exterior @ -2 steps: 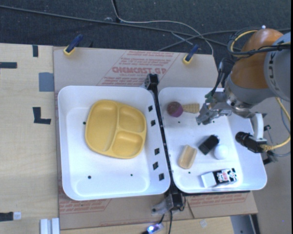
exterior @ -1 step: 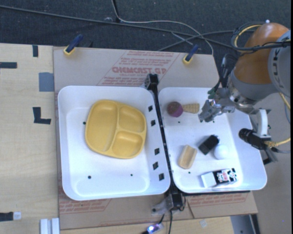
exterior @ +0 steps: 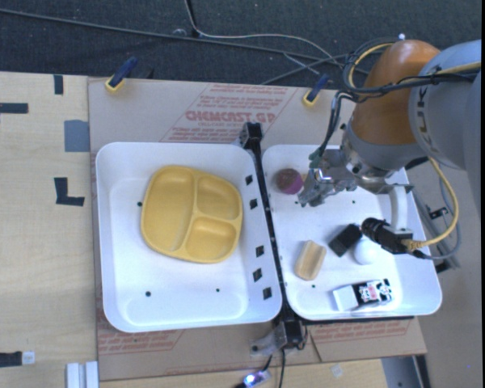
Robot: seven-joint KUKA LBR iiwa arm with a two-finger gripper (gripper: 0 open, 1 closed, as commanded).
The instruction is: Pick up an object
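From my station I saw the gripper [exterior: 314, 194] hanging over the upper part of the right bin [exterior: 420, 297], right of frame centre, with the purple ball [exterior: 288, 180] just beside it to the left. I could not tell whether anything sat between its tips; the metal there blurred into the white floor, so how it stood was beyond me.

The other candidates lay lower in that bin: a tan block [exterior: 310, 259] near the divider, a black piece [exterior: 344, 239] touching a white round thing [exterior: 364, 251], and a small white-and-black box [exterior: 364, 294] at the bottom edge. The yellow divided plate [exterior: 191, 213] filled the middle of the left bin [exterior: 113, 297].

My worry was the ball. Being round and close to the divider wall, it would likely roll off if a tip came down on its side instead of straddling it. A descent slightly too far left might also strike the divider [exterior: 263, 217] itself.
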